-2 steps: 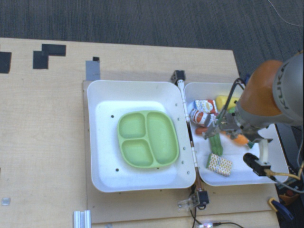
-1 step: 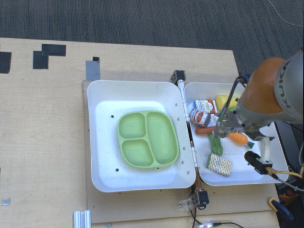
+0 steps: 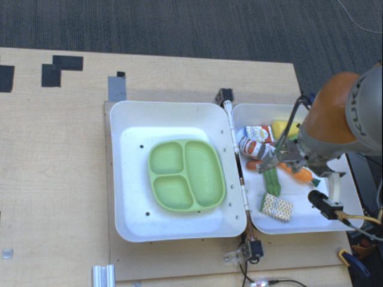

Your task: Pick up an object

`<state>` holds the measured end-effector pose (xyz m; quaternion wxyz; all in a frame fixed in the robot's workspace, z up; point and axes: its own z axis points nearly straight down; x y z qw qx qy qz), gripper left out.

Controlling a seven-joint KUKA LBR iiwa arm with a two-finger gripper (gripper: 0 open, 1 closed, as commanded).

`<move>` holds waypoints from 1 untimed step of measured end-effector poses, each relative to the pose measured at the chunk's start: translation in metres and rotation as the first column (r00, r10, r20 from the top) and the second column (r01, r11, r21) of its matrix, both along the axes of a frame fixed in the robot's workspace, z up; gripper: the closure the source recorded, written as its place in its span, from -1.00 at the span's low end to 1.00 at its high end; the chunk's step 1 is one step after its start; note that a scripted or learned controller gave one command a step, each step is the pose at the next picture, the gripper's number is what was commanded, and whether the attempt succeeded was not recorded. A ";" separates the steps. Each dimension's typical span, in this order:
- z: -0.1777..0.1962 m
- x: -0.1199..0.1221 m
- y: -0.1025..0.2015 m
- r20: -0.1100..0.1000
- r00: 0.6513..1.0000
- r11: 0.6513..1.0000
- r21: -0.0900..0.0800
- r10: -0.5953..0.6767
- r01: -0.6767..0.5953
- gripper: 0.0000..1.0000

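Observation:
The right bin holds several small things. A red and white packet lies at its back left, with a red-labelled can just in front of it. A yellow piece sits at the back. A green stick-shaped item lies in the middle, an orange carrot-like piece to its right, and a speckled yellow-green block near the front. My gripper hangs low over the middle of this bin, between the can and the green item. The arm's wrist covers the bin's right part.
The left bin holds a light green divided plate in its middle. Black clamps sit at the back of the seam between the bins, and a connector at the front. The wooden bench stretches to the left.

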<state>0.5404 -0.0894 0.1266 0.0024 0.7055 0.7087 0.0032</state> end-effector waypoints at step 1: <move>-0.040 -0.051 0.001 0.002 1.000 1.000 -0.002 -0.003 0.003 -1.00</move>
